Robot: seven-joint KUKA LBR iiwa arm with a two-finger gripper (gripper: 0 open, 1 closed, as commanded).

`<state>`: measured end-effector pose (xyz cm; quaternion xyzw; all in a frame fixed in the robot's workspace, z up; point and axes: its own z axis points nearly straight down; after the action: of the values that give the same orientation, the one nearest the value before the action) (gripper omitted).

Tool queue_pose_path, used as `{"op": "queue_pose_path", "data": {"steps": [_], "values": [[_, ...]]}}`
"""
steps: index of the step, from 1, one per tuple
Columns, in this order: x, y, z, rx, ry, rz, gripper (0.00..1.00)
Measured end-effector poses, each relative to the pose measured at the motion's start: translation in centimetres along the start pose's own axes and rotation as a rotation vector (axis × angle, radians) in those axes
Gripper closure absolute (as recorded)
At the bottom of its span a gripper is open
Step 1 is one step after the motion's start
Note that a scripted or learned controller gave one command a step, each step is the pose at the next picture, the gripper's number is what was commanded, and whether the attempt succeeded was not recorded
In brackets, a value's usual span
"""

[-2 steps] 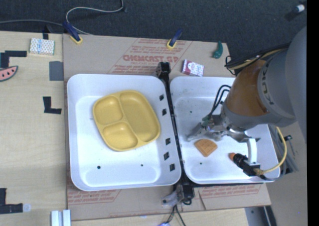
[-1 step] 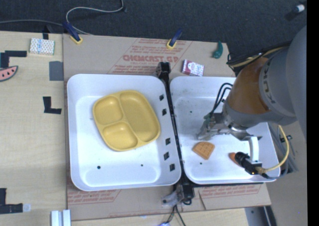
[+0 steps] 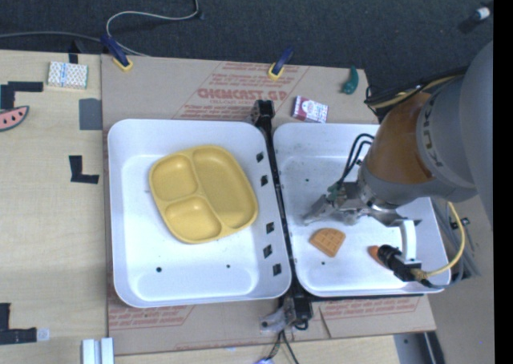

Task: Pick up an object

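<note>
A small tan waffle-like piece (image 3: 327, 241) lies on the floor of the right bin (image 3: 313, 158), near its front. My gripper (image 3: 319, 208) reaches into that bin from the right and hovers just behind and left of the waffle piece. Nothing shows between its fingers. A small orange object (image 3: 374, 253) sits near the bin's front right, partly behind the arm's hardware. The yellow three-compartment plate (image 3: 203, 192) rests in the left bin (image 3: 128, 266).
The black divider (image 3: 271, 194) between the bins runs just left of my gripper. My arm's bulky grey and orange wrist (image 3: 409, 154) covers the right half of the right bin. A small pink box (image 3: 309, 109) lies on the cardboard behind the bins.
</note>
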<state>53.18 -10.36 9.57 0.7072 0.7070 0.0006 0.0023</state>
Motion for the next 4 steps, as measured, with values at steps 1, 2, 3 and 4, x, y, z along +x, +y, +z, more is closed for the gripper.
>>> {"op": "queue_pose_path", "data": {"steps": [1, 2, 3, 4], "values": [[0.8, 6.6, 1.0, 0.001, 0.002, -0.002, 0.00], [0.3, 4.1, 1.0, -0.001, 0.000, -0.002, 0.00], [0.8, 0.8, 0.9, -0.002, 0.000, -0.001, 0.00], [0.8, 11.0, 1.1, 0.000, 0.001, -0.002, 0.00]]}}
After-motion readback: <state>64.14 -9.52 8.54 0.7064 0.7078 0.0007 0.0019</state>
